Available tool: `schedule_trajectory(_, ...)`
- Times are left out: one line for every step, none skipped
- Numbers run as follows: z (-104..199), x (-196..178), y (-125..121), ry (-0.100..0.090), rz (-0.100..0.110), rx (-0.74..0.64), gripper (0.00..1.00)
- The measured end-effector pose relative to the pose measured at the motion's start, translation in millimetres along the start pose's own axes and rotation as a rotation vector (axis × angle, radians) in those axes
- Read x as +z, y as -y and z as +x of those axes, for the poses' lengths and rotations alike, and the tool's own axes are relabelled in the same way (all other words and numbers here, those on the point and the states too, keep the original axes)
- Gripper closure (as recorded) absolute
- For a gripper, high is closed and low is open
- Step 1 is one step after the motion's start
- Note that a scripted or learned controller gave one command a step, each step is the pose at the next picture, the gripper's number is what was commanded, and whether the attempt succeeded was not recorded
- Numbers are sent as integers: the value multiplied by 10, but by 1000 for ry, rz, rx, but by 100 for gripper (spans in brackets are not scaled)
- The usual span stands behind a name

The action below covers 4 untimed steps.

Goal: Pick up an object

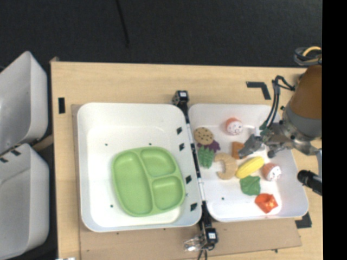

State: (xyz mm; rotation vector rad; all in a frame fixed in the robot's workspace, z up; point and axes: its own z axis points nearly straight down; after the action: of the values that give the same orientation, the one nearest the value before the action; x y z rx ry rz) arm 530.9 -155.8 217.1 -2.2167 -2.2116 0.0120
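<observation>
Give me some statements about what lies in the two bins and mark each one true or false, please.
1. The green divided plate lies in the left bin. True.
2. The yellow corn-like toy lies in the left bin. False: it lies in the right bin, near the end effector.
3. The red toy sits nearer the front edge of the right bin than the round pink-and-white toy. True.
4. The green plate has five compartments. False: it has three.
5. The cookie-like brown disc is in the right bin, close to the divider between the bins. True.
</observation>
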Motion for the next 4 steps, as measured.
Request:
schedule_trajectory(4, -56, -24, 2, -11, -4, 0)
schedule_trajectory(23, 406, 34, 2, -8, -2, 0)
schedule_trajectory(60, 869, 82, 1, -7, -1, 0)
schedule_trajectory(50, 1164, 65, 1, -12, 0, 0)
